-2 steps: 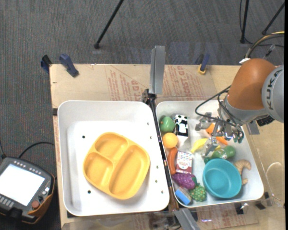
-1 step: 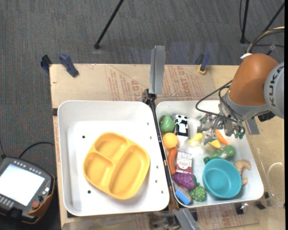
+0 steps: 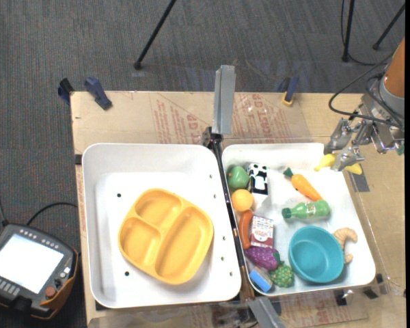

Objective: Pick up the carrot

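Nearest the camera in the right-hand bin (image 3: 366, 251) sat a teal bowl (image 3: 317, 253), and just beyond it a green bottle (image 3: 306, 211) lay on its side. Just past the bottle lay the carrot (image 3: 305, 186), slanted, its green top toward the bin's far wall and its point close to the bottle's neck. It looked like a light, stiff, smooth plastic toy, likely to slip, so a grip across its thicker middle seemed safest. Farther still, the tool (image 3: 346, 150) hung over the bin's far right corner, above and apart from the carrot; whether its fingers were spread or closed could not be told, and nothing was visibly held.
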`<state>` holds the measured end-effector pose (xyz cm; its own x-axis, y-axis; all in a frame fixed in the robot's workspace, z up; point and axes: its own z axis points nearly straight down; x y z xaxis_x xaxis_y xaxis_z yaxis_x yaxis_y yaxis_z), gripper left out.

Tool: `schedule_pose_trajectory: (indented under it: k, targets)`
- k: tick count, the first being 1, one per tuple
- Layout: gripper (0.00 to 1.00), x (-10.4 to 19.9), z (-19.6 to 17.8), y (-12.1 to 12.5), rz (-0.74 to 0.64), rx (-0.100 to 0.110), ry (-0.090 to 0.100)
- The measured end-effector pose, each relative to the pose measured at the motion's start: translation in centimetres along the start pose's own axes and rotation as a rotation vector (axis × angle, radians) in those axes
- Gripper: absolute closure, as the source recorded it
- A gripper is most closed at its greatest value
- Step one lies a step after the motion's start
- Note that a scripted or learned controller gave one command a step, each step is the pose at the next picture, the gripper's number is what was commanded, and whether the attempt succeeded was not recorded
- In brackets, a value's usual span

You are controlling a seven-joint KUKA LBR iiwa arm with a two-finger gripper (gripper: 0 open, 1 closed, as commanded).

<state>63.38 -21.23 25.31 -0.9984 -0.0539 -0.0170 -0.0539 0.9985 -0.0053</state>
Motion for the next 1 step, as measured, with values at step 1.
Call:
schedule_pose_trajectory:
  k: [1]
  targets:
    - [0.0, 0.22, 0.73, 0.13, 0.0, -0.005, 0.012]
